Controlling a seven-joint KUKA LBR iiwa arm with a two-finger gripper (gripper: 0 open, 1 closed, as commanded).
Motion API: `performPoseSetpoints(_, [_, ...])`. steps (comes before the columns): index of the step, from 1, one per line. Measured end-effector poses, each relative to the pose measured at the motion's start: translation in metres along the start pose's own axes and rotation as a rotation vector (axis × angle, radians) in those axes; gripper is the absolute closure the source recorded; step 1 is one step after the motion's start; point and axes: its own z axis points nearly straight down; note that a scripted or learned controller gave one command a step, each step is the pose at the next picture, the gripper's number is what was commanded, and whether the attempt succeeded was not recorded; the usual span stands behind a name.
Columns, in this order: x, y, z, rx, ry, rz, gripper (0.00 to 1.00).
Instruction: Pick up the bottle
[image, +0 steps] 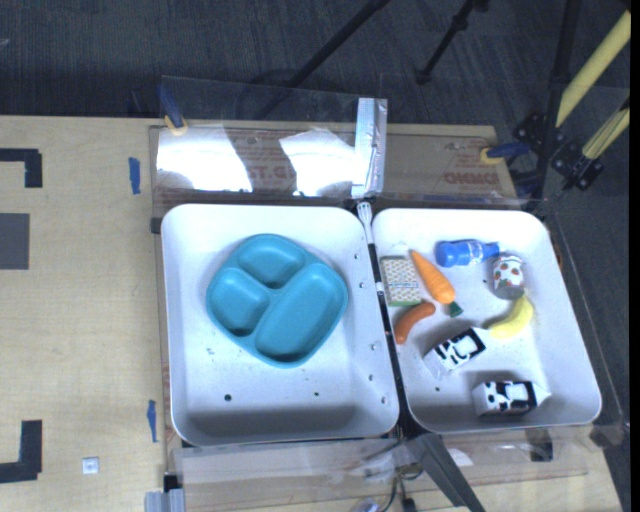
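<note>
A small blue bottle (464, 252) lies on its side near the back of the right white bin (565, 330), its cap end pointing right. Close to its left is an orange carrot (433, 278), and a round white and red ball (507, 272) sits just to its right.
The right bin also holds a yellow banana (510, 318), an orange sausage shape (412, 320), a checkered card (401, 281) and two black and white toys (458, 349) (505, 396). The left bin (190, 380) bears a blue divided plate (276, 298). A clear panel (270, 150) stands behind.
</note>
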Motion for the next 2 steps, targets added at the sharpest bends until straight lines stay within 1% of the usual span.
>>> performPoseSetpoints(1, [-0.0023,0.0136,-0.0001,-0.004,0.003,-0.001,1.00])
performPoseSetpoints(2, [-0.0022,0.0132,0.0001,-0.001,0.001,-0.002,1.00])
